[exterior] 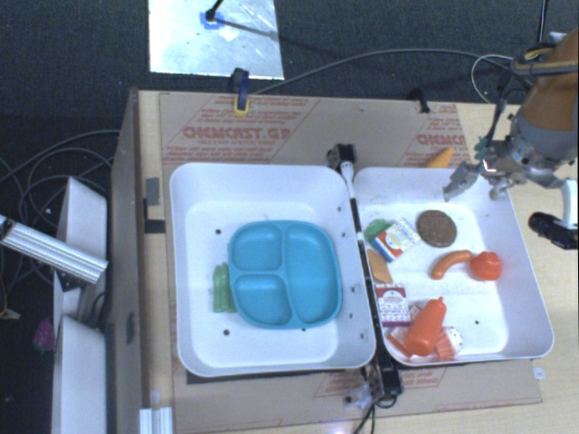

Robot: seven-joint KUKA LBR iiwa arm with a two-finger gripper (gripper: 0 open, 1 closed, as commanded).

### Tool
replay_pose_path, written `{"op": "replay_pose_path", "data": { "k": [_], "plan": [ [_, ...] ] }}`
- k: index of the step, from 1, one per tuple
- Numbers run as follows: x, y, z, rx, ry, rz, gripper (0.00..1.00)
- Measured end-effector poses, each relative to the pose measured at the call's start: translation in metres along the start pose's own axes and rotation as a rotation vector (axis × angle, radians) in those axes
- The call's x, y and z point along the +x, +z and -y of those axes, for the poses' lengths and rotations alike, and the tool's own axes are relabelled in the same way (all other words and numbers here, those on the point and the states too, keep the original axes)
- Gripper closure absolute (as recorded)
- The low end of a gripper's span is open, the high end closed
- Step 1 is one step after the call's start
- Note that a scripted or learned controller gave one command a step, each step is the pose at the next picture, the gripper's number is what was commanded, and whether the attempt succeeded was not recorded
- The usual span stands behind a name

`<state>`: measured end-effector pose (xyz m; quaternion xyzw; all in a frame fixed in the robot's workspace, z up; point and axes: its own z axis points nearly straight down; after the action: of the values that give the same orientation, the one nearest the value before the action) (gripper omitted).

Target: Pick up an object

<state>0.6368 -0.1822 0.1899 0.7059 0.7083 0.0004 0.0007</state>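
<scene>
End effector hangs over the far right corner of the right bin, 2 fingers spread apart, nothing between them. Right bin contents: brown disc near centre; sausage touching red tomato just right of it; small carton with red and white print, text too small to read, beside a green piece; orange bottle at the near edge, lying on a red patterned packet. Orange carrot lies outside the bin on the surface, which reads "CHEMCAST GP" in red. Left bin holds a blue 3-compartment plate with a green item touching its left edge.
</scene>
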Motion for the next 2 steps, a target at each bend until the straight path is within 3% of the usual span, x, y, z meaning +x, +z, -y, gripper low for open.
{"op": "replay_pose_path", "data": {
  "k": [1, 2],
  "plan": [
    [0.028, 0.099, 0.012, -0.003, -0.002, 0.001, 0.00],
    [0.028, 0.087, 0.010, -0.008, -0.004, 0.002, 1.00]
  ]
}}
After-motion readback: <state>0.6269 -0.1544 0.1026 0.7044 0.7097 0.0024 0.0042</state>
